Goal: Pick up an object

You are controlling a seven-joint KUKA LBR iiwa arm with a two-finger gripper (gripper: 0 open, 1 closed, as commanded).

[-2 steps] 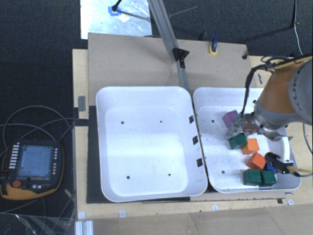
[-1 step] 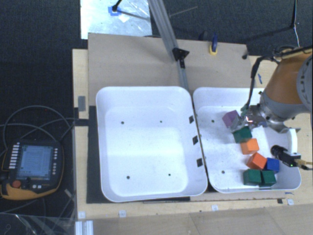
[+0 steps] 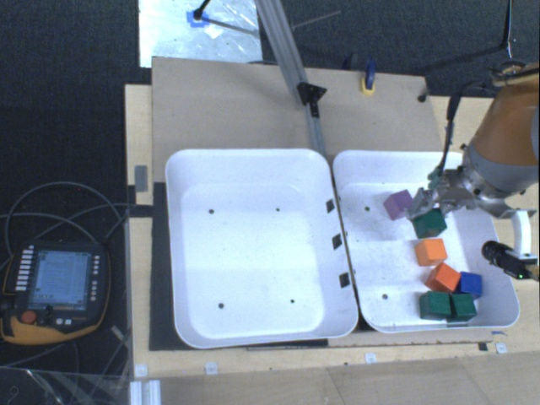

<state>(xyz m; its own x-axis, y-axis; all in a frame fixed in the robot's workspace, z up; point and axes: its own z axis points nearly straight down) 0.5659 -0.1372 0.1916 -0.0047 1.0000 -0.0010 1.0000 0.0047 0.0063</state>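
Down low in the right white plastic bin (image 3: 371, 165), the metal two-finger gripper (image 3: 424, 210) sits over a dark green cube (image 3: 430, 224), purple cube (image 3: 397, 203) touching at its 9 o'clock; whether the jaws are apart or clamped is impossible to tell. Toward 6 o'clock lie an orange cube (image 3: 431, 251), a second orange cube (image 3: 443, 277), a blue cube (image 3: 470, 284) and two green cubes (image 3: 447, 305). Left white bin (image 3: 181, 175) lies at 9 o'clock, with a yellow-edged teach pendant (image 3: 55, 292) beyond it, off the bench.
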